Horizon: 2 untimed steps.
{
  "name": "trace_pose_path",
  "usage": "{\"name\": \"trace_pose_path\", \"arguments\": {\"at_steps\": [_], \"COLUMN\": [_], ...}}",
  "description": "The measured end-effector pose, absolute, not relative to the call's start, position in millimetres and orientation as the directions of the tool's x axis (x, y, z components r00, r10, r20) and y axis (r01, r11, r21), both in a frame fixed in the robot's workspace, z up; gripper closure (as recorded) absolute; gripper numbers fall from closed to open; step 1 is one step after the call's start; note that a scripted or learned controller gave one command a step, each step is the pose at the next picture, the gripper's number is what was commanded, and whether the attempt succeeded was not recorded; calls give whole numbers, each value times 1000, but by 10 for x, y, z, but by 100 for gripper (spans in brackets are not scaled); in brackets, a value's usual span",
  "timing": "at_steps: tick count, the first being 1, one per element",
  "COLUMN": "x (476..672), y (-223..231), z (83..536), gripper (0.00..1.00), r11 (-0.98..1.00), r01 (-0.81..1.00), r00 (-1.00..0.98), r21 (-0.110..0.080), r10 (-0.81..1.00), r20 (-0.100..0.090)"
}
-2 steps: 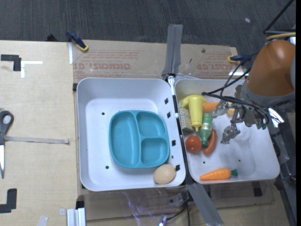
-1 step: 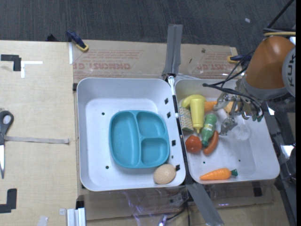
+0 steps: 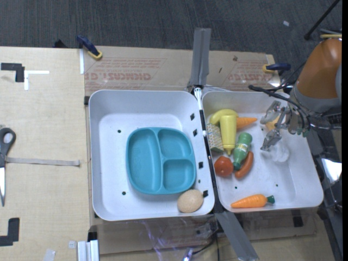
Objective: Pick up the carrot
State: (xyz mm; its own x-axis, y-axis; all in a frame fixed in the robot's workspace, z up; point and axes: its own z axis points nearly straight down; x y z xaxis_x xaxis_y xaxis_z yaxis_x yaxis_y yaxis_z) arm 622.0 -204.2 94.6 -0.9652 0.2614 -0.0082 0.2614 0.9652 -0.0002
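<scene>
On the far left of the pale wooden surface (image 3: pixel 43 200) lies a pair of scissors with black handles (image 3: pixel 4 162). Next comes the left white plastic bin (image 3: pixel 109 99), and in it sits a blue plastic plate with three parts (image 3: pixel 161 160) and a tan egg (image 3: pixel 190 202) just by the plate's near corner. The right white plastic bin (image 3: pixel 299 192) holds a pile of toy food by its left wall: a yellow banana (image 3: pixel 220 116), a yellow squeeze bottle (image 3: pixel 228 132), a green bottle (image 3: pixel 242 144), a round red tomato (image 3: pixel 223 166) and a red-orange chili (image 3: pixel 246 165), all close or touching. A second small orange piece (image 3: pixel 246 122) pokes out behind the yellow bottle. The orange toy carrot with a green end (image 3: pixel 251 201) lies flat by itself near the front wall of this bin, apart from the pile. The metal gripper (image 3: pixel 271 140) hangs over the right part of this bin, well away from the carrot. Its fingers look slightly spread and pinch nothing.
</scene>
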Motion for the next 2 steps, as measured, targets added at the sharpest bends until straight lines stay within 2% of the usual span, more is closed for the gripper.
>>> {"name": "trace_pose_path", "arguments": {"at_steps": [1,2], "x": [6491,6536], "y": [-2221,-2220], "z": [949,952], "gripper": [0,0], "r11": [887,753], "r01": [462,658], "r00": [-887,-753], "r21": [1,2], "r10": [462,658], "r20": [-9,-8]}}
